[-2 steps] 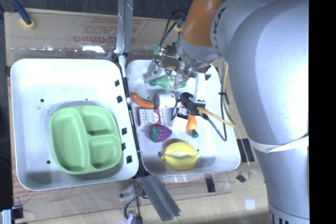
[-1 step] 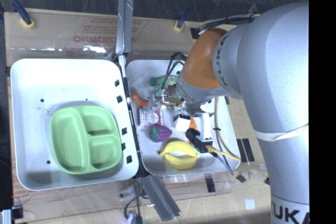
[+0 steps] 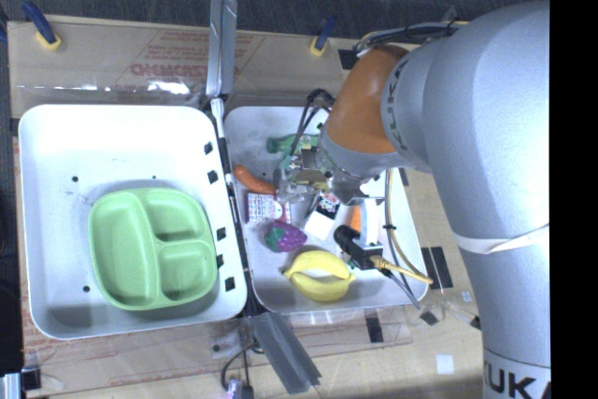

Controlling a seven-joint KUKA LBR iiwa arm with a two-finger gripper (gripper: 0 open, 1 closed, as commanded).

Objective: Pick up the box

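Grey arm point(image 3: 467, 98) with orange band reaching from the right over the right white bin point(image 3: 245, 131); gripper point(image 3: 297, 187) low at that bin's middle, cannot tell its state. Small white box point(image 3: 258, 206) just left of the gripper, below an orange carrot point(image 3: 252, 179), above purple grapes point(image 3: 283, 237). Yellow banana point(image 3: 320, 275) near the bin's front. Green divided tray point(image 3: 154, 248) in the left bin point(image 3: 47, 135)
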